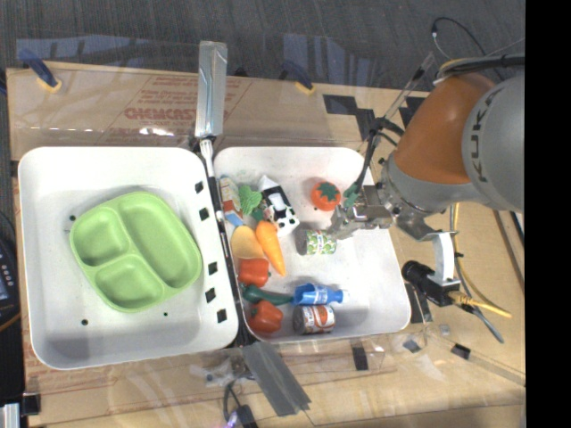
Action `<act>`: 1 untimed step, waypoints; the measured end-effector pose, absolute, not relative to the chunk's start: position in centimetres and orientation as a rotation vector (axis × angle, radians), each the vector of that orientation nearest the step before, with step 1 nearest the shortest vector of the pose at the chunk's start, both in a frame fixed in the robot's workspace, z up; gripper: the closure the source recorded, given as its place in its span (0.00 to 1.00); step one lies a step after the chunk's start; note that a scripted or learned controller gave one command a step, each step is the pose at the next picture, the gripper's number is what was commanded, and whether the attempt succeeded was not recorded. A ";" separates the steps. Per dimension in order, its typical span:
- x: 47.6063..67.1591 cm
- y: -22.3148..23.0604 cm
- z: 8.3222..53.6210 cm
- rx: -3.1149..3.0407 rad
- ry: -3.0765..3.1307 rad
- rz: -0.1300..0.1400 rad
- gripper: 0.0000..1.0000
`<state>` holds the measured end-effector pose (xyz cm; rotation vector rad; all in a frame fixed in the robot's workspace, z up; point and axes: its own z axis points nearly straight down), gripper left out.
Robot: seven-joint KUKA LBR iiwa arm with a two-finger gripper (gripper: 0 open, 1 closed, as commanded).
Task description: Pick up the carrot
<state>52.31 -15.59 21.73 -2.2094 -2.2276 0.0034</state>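
Observation:
The carrot (pixel 270 246) is orange with a green top and lies slanted in the left half of the right bin (pixel 384 283), among other toy foods. My gripper (pixel 342 225) hangs over the middle of that bin, to the right of the carrot and apart from it. It is just above and right of a small green-and-white can (pixel 319 242). Nothing shows held in it.
Around the carrot lie a yellow piece (pixel 243 239), a red pepper (pixel 252 271), a black-and-white cow (pixel 279 209) and broccoli (pixel 252 201). A tomato (pixel 325 194), a blue bottle (pixel 318 294), a tin (pixel 314 319) and another red pepper (pixel 263 317) share the bin. The left bin holds a green divided plate (pixel 134 248).

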 end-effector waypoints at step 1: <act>55.2 -9.9 10.6 -2.220 -2.238 -0.008 0.00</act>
